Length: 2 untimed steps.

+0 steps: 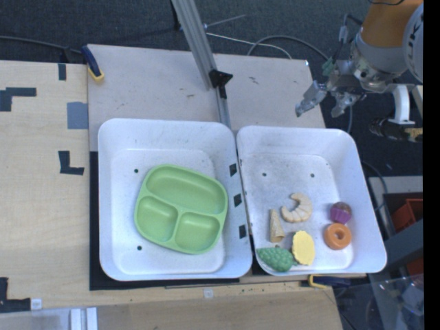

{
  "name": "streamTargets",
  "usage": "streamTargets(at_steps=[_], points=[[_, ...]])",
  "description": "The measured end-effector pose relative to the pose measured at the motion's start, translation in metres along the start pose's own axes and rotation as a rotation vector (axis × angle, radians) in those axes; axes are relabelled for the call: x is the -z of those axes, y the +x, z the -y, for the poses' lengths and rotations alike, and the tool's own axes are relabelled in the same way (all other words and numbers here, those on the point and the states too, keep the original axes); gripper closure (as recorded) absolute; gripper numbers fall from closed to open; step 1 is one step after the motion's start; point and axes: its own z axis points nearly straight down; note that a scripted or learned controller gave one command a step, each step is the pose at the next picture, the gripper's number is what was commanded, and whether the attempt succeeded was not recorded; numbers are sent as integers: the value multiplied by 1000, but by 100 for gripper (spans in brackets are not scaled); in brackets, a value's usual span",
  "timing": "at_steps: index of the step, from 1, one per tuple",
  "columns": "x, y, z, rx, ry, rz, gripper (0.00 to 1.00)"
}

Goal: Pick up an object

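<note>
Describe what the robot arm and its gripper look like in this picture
The arm is grey with a broad orange band above the wrist. Below the band sits a bulky grey wrist block with dark fittings and a small green spot. The two-finger gripper has slim grey metal fingers. Thin cables loop near the wrist.

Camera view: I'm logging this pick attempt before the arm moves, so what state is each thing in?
Tool: open, holding nothing, hanging above the bench beyond the right bin's far rim.
Green tray: flat in the left bin, compartments bare.
Croissant: lying loose in the right bin.
Yellow piece: lying beside the green leafy piece.
Orange ring: lying flat.
Purple piece: resting by the ring.
</note>
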Motion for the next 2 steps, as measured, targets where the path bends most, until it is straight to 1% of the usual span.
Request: streamTargets(at_steps=[1,2], points=[[0,0,0,0,0,0,0],[-57,11,-1,0,5,0,0]])
